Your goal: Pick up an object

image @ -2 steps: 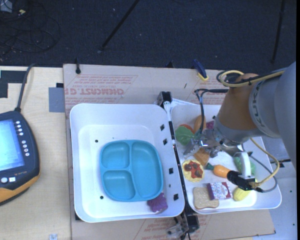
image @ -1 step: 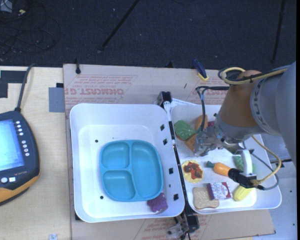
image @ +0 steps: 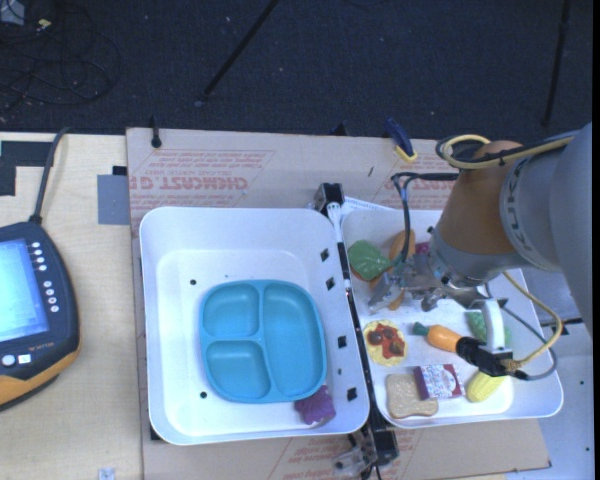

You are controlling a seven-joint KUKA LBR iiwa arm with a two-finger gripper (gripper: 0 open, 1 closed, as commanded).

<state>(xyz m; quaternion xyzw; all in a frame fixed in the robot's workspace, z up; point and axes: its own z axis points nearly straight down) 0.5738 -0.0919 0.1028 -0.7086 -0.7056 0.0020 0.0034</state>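
Down in the right bin (image: 536,404), toward its 10 o'clock corner: the gripper (image: 408,288), hung from the grey arm (image: 525,203) reaching in from 3 o'clock. Cannot tell whether open, closed or clamped on anything, with the wrist and cabling masking the tip from above. Probably lowered there because of the cluster at that corner: a green toy (image: 368,260) just at the gripper's 9 o'clock, an orange piece (image: 401,243) at its 12, half hidden by a cable. Judged the likeliest targets for picking, though nothing visibly lifted or gripped yet. Elsewhere in the same bin, spread loosely and mostly apart, presumably tipped in as pick stock and not arranged: a yellow disc with red topping (image: 385,340) near 7 o'clock of the gripper, a toy carrot (image: 442,337) beside it toward 3, a bread slice (image: 410,396) at the bin's 6 o'clock edge, touching a red-and-white packet (image: 440,379), a yellow piece (image: 485,387) at 5 o'clock, a green-and-white item (image: 484,320) near 3 o'clock under a looping cable. In the left bin (image: 180,258): a blue divided plate (image: 263,340) lying flat at the centre, its compartments bare, and a purple lump (image: 316,406) off the plate at 5 o'clock, against the bin wall. Outside the bins, at the bench's 9 o'clock: a control pendant (image: 20,313) with a lit screen.
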